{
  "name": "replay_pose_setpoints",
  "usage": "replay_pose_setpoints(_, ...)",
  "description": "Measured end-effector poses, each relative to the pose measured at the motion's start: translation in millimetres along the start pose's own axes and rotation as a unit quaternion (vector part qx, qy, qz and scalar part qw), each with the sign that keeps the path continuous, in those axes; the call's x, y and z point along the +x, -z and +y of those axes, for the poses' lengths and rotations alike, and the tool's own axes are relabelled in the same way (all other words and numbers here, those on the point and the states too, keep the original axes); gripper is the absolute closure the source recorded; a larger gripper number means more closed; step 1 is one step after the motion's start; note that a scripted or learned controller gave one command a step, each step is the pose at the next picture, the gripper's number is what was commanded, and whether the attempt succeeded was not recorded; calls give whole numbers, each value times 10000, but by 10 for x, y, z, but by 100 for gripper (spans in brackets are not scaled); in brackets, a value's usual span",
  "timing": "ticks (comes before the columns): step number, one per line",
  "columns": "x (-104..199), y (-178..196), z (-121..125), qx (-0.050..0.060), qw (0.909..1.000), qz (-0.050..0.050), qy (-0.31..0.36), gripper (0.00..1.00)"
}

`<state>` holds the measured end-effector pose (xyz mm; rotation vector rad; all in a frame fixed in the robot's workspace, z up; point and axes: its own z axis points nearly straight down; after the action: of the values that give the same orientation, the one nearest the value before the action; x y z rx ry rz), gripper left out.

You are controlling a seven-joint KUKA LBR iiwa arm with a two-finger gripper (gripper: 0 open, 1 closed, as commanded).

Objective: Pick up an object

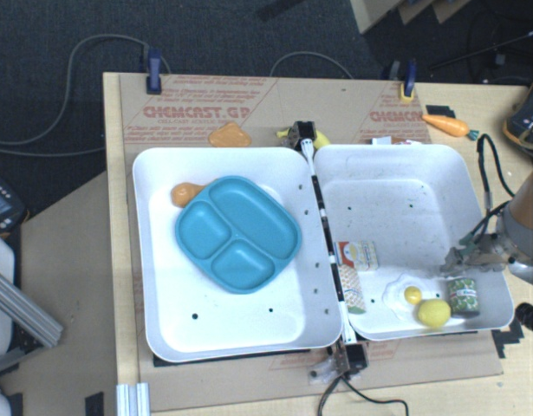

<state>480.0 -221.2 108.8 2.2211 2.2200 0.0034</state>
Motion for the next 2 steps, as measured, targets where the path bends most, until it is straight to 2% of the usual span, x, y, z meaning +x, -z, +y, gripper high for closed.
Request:
replay_pose_setpoints(1, 479, 791, 630, -51, 10000, -11, 46, 100)
replay_pose_setpoints(2, 465, -160, 942, 38, 10000, 8, 15, 100)
